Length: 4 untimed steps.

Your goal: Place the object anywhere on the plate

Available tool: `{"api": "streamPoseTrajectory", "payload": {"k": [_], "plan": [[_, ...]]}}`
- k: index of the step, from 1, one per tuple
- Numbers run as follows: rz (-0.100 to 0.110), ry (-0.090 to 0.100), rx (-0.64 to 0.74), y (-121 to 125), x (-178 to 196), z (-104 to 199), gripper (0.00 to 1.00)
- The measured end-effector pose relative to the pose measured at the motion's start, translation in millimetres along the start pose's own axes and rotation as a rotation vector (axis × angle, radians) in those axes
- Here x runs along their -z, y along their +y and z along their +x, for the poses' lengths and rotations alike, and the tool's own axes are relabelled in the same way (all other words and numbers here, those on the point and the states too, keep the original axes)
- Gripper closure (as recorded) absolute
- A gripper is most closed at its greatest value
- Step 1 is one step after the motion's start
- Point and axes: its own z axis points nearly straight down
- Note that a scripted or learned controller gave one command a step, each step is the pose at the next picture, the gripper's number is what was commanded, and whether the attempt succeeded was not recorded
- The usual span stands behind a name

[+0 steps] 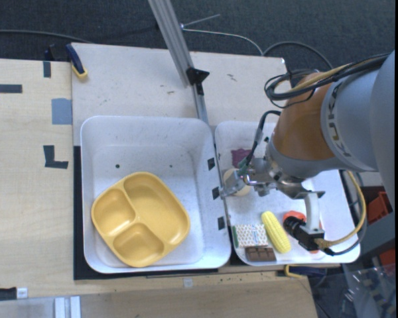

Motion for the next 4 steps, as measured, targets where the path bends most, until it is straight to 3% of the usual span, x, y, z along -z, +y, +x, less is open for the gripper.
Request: {"api": "streamPoseTrajectory", "payload": {"k": [1, 2, 3, 4], "plan": [[0.009, 0.0, 0.0, -11.4, -4.8, 54.1, 0.0], [-0.004, -0.02, -0.021, -10.4, -54.3, 74.1, 0.0], [-0.001, 0.0, -0.002, -15.0, 153.8, 148.7, 0.0], [0.006, -0.004, -0.005, 0.1, 140.5, 166.2, 0.0]]}}
